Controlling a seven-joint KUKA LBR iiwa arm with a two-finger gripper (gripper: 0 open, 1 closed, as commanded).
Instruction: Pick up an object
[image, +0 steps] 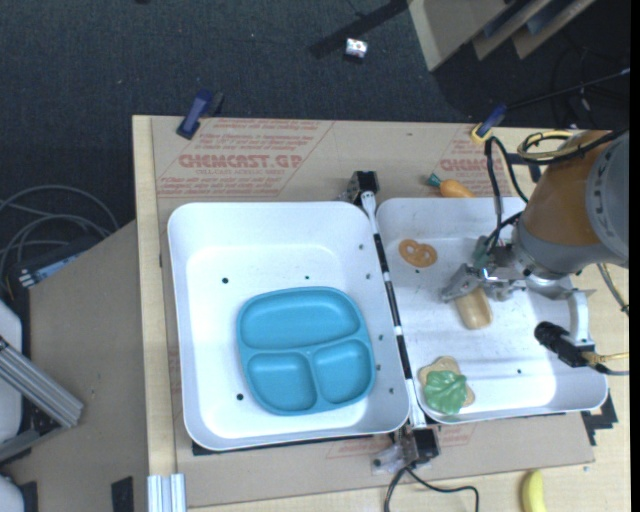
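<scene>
The counter (260, 150) is a pale board covered with brown paper printed in red letters, set over a dark blue-grey carpeted floor (80, 60). Grey cables (40, 225) loop across the floor at the left edge of the frame, and an aluminium rail (35, 385) lies at lower left. Two blue clamps (198, 113) grip the counter's upper edge.

Two white bins sit side by side. The left bin (200, 250) holds one blue divided tray (305, 348). The right bin (520, 385) holds three loose things: one pretzel-shaped piece (417, 252) at its upper left, one tan bread-like roll (474, 310) near the middle, and one green leafy toy (445, 390) at its lower left corner.

The arm (565, 215) reaches in from the right, and its claw (478, 285) sits low in the right bin, just above and touching the roll; I cannot tell whether the claw is spread or pressed together
</scene>
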